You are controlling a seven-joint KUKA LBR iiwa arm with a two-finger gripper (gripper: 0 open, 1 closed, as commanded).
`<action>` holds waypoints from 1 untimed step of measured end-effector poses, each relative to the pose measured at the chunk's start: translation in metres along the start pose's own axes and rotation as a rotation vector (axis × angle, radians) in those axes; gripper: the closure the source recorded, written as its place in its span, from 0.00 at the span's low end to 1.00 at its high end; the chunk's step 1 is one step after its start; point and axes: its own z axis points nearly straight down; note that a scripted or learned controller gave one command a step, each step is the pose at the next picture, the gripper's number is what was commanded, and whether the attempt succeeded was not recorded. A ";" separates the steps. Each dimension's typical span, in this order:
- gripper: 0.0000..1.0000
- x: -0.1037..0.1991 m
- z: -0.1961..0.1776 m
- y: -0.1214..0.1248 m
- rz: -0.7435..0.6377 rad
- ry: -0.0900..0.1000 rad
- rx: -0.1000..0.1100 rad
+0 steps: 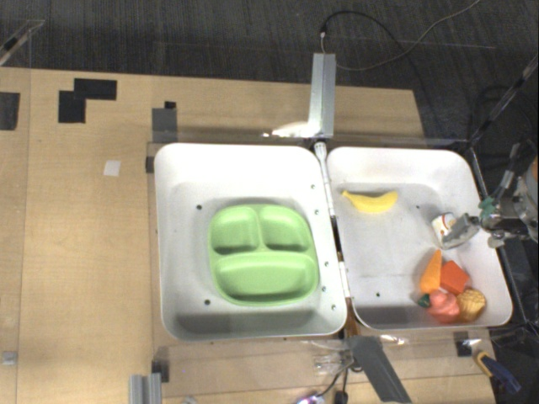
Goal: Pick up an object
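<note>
Gripper (pixel 452 232) in right bin (pixel 396 162); can't tell its state. Banana (pixel 369 200) lies apart: light, stiff plastic, slick. Best grasped across its middle.

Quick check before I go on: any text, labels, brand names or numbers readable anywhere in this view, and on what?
None can be read.
The small white item by the gripper shows a red mark, too small and blurred to read.
The green tray, banana and toy food pile carry no visible writing.
The black patches on the bench are plain shapes, not signs.
</note>
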 end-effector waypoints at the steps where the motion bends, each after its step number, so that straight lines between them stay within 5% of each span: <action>1: 0.00 -0.018 0.130 0.060 0.110 0.001 -0.002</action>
